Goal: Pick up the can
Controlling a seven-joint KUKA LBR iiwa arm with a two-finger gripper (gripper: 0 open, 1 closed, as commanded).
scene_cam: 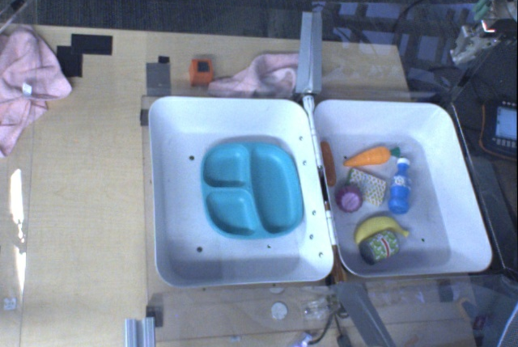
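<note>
The can [380,247] lies on its side near the front of the right bin [453,135]. It is dark green with a coloured label. A yellow banana [379,226] curves just behind it and touches it. Nothing sits on top of the can.
The right bin also holds a carrot [370,158], a blue bottle [400,186], a purple round item [350,197], a checked square piece [374,187] and a sausage [328,162] along its left wall. A blue divided plate [252,188] fills the left bin [174,175]. Pink cloth [257,77] lies behind the bins.
</note>
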